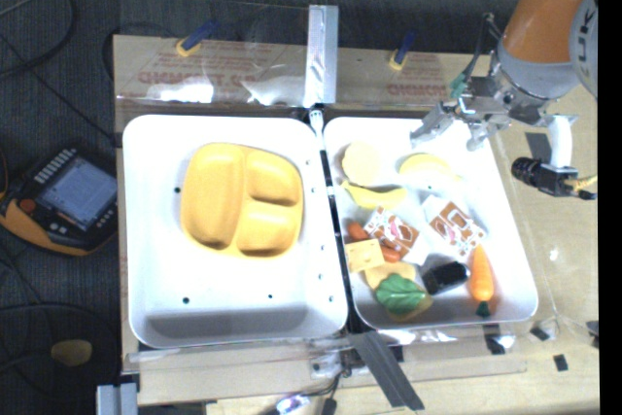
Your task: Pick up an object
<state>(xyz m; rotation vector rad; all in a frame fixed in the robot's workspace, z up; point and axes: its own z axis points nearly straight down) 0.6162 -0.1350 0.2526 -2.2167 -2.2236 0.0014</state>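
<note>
Right bin: carrot by the right wall, black block just beside it, green leafy piece, two printed packets. Left bin: yellow divided tray. Gripper over the right bin's far edge; fingers spread, nothing between them.

The bench carries two shallow white bins. The left bin lies touching the right bin along a shared edge. Behind the left bin, crumpled clear plastic rests on the bench.
</note>
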